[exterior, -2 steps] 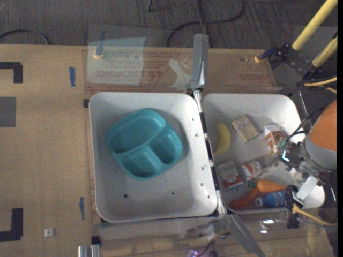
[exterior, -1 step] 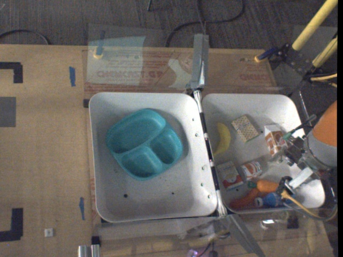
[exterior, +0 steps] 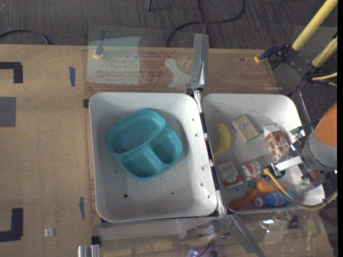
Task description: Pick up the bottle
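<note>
Well, from where I stand the grey arm with the orange band (exterior: 326, 135) reaches in from the right, over the right edge of the right-hand shallow white bin (exterior: 236, 103). Its two-finger gripper (exterior: 310, 175) hangs above that bin's near right part, and whether it is spread or pressed together I cannot tell; nothing can be seen held in it. The blue plastic bottle (exterior: 277, 199) lies on its side in the near right corner of the same bin, close to the near wall, with its cap end pointing left, and it sits just near of the gripper. Just left of the bottle and touching it or nearly so is an orange carrot-shaped toy (exterior: 263, 186), and further left a red-orange lumpy thing (exterior: 244, 198) rests on the bin floor. Beyond those lie a small red and white box (exterior: 229, 174) and a short can with a pale label (exterior: 250, 169), side by side. Toward the far side are a yellow banana-shaped toy (exterior: 223, 138) near the left wall, a beige speckled square block (exterior: 246, 127) and a small white and orange carton (exterior: 276, 142) close to the arm. The left-hand shallow white bin (exterior: 107, 197) holds a teal plastic plate with three compartments (exterior: 143, 143), lying flat near its middle. Both bins sit on a brown cardboard-covered bench (exterior: 43, 143).
</note>
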`<state>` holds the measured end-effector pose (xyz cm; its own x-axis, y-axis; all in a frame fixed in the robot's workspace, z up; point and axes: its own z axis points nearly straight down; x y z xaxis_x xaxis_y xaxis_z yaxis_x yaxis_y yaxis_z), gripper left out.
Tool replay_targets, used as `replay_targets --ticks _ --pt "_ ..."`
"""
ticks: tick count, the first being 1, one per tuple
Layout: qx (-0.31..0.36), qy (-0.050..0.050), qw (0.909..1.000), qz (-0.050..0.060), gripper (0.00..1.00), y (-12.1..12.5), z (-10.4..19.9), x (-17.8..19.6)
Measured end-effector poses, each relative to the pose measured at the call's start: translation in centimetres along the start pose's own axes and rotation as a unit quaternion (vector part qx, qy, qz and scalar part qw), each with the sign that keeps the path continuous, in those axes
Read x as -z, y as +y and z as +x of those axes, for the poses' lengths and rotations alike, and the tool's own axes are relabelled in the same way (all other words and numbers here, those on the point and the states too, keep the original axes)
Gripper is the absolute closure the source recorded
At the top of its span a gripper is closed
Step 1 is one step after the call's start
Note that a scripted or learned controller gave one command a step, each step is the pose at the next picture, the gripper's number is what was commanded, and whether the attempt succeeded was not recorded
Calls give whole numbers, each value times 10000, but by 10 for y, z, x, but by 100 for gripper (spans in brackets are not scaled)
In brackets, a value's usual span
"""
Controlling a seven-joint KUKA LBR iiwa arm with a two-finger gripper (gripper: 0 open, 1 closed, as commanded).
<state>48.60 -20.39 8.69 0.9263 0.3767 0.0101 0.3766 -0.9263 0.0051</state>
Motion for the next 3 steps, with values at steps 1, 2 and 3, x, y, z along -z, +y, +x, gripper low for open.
replay_targets --ticks 1,2,3 --pt "28 -60 10000 24 100 -1 -2 6" --pt "42 -85 9999 47 100 0 -2 11" --pt "51 -110 9999 70 100 1 -3 17"
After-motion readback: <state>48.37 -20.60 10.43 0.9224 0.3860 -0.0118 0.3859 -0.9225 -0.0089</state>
